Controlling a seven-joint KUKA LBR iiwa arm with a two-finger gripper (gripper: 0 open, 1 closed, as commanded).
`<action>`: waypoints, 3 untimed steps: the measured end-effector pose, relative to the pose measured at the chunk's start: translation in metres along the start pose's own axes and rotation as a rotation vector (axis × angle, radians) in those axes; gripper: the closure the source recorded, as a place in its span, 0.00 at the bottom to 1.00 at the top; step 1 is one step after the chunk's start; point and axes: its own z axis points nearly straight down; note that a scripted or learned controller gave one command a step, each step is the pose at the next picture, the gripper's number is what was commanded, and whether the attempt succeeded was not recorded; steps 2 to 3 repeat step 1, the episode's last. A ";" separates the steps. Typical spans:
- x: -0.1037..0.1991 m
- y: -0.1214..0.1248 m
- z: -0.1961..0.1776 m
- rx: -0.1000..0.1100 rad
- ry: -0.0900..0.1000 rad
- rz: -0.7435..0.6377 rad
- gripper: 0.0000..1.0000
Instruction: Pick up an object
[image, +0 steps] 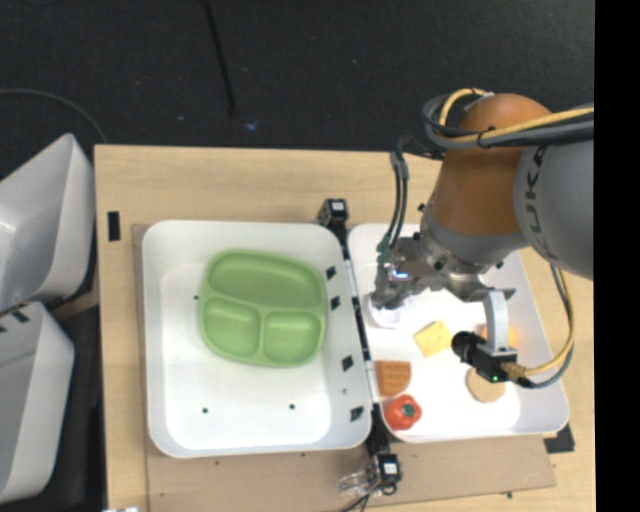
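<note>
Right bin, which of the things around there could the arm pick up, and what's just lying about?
For the job: gripper, yellow piece, orange piece, red piece, tan disc.
Lying about: green plate, left bin.

Divided plate (264, 306) in left bin (170, 400); tomato (402, 411) right bin (530, 415).

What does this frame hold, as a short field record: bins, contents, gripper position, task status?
left bin: holds a green divided plate
right bin: holds a yellow wedge, an orange block, a red tomato-like piece, a tan round piece
gripper: low over the right bin's far left corner, apart from all four items
fingers: state unclear
task status: nothing seen lifted
</note>
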 end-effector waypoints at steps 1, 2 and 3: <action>0.054 -0.013 -0.004 0.002 0.000 0.000 1.00; 0.054 -0.013 -0.004 0.002 0.000 0.000 1.00; 0.054 -0.013 -0.004 0.002 0.000 0.000 1.00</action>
